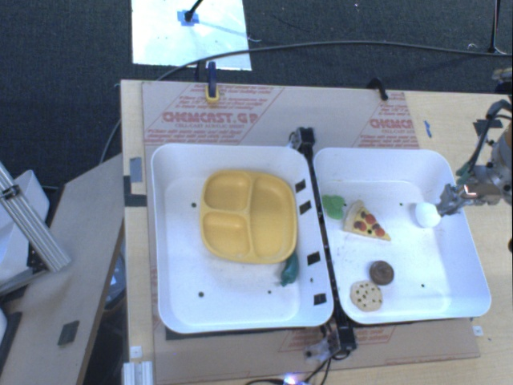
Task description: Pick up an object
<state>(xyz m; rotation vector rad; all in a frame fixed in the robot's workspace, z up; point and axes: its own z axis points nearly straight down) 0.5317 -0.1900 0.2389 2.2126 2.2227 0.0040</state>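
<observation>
- We see the hand [450,201] at the right bin's [401,160] right wall, its tip touching a white ball [426,215]; we cannot tell how it stands.
- In that bin, a pizza slice [366,221] and a green piece [333,206] lie near the left wall, and a brown cookie [381,273] and a chip cookie [366,296] toward the front edge.
- The left bin [180,215] holds a yellow divided plate [248,216] and a teal item [289,270] by its front right corner.

yellow tray [248,216], white ball [426,214], possibly green leaf [333,206]
</observation>
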